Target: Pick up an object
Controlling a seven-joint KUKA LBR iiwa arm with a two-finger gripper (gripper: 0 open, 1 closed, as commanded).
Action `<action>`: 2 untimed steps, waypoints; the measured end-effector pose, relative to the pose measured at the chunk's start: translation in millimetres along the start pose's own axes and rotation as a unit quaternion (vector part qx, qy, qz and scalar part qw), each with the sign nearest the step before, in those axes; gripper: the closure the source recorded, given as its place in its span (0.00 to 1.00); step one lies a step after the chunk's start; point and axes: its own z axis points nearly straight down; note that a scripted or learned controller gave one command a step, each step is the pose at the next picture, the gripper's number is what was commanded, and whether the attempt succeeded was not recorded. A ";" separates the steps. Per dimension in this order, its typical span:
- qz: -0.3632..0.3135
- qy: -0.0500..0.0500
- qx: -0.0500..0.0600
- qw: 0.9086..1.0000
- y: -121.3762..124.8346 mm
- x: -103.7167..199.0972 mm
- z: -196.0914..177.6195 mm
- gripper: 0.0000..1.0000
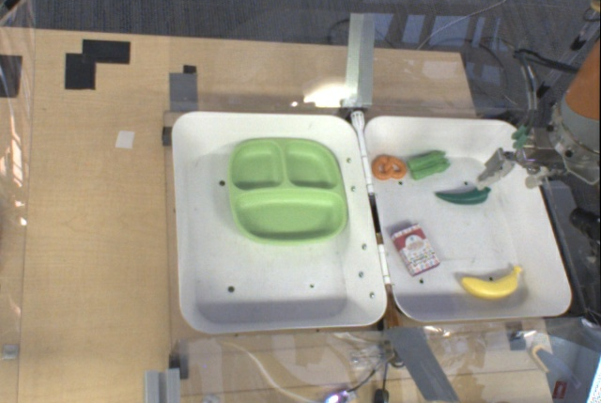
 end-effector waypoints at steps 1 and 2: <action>0.000 0.000 0.000 1.000 0.0 0.0 0.0 0.00; -0.049 0.000 0.000 0.999 -41.4 37.1 35.2 0.00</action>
